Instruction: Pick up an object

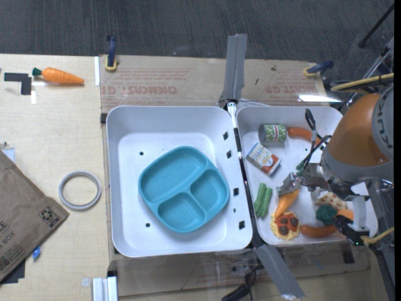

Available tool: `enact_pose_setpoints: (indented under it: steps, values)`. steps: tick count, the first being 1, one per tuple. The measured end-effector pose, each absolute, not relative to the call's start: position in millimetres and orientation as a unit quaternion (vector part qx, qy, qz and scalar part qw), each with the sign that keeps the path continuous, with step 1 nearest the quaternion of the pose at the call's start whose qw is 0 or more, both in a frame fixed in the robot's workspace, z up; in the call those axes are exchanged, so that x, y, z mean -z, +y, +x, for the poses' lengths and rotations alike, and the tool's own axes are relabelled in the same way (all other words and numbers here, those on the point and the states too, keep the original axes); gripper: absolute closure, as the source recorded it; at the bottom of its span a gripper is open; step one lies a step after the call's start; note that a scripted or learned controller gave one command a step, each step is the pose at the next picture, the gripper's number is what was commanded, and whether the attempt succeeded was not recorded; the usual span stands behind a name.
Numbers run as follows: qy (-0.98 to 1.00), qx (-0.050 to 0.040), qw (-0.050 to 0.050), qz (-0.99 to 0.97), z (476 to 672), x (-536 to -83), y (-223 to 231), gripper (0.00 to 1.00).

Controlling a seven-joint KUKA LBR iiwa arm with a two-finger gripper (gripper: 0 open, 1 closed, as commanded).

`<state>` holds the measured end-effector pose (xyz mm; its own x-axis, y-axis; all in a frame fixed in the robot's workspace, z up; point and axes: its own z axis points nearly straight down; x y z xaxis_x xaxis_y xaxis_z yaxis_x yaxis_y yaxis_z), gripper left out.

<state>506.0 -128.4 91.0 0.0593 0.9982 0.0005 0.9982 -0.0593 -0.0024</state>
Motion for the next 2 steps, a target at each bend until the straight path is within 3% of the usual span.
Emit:
enact_pose_setpoints:
  steps: [1,2]
  values:
    - [-0.685,-0.0012,0.002,-0.729,506.4,-99,-129,1.00]
    - [-0.689,-0.0012,0.000,-0.725,547.2,-200,-76,1.00]
